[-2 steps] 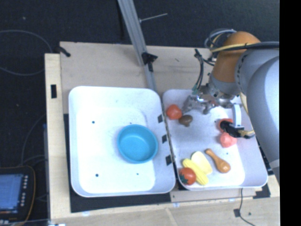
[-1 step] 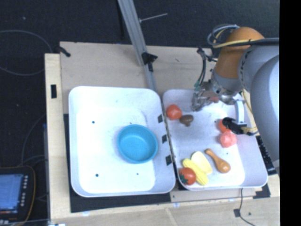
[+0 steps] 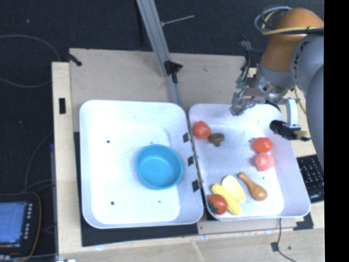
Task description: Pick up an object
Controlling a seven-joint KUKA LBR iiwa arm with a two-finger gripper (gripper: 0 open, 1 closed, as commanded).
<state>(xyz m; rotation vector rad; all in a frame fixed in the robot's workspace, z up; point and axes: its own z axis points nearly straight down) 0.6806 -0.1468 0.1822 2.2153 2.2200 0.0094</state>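
Objects for picking lie mostly in the right bin [image 3: 289,201]; going from the left, the left bin [image 3: 109,119] holds 1 blue bowl [image 3: 158,166]. In the right bin sit a red tomato [image 3: 201,129] by the dividing edge, a brown piece [image 3: 216,139] just beside it, another tomato [image 3: 217,203] touching the yellow corn [image 3: 230,192], a brown drumstick [image 3: 253,186], then a red ball [image 3: 263,144] above a pink one [image 3: 264,161]. The gripper [image 3: 238,107] hangs over that bin's far edge; whether it is spread or pressed together, I cannot tell.
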